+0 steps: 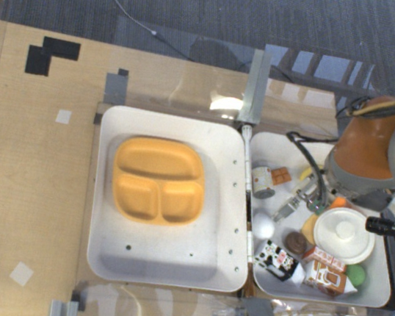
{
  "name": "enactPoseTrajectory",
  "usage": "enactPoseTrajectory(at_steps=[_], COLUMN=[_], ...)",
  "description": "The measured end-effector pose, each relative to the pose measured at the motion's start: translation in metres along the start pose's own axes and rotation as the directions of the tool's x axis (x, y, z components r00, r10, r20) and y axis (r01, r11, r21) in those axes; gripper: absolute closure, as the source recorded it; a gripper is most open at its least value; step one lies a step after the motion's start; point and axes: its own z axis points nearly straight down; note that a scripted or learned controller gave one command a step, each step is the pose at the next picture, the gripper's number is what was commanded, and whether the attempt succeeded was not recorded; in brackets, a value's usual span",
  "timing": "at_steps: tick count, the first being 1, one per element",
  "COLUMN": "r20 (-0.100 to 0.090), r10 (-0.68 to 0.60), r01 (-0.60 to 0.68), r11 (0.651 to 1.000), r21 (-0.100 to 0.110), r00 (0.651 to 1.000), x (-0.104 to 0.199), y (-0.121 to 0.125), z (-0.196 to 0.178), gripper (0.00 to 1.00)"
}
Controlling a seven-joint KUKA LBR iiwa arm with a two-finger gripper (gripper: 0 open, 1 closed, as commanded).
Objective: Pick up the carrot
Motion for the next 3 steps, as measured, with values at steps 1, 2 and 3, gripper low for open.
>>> enactPoseTrajectory(at_steps=[1,2,3], r20=[0.007,0.012,0.028], r10=[0.121,0.252,0.248], r01=[-0.121,-0.252,-0.247], r11=[0.993,0.968,0.969], r21=[-0.005,-0.012,-0.023], r00=[0.993,0.968,0.968], x=[-0.002,-0.01,-0.015], y=[-0.014,-0.034,-0.032], z=[-0.009,0.011,-0.003], gripper=[0.0,0.0,1.0])
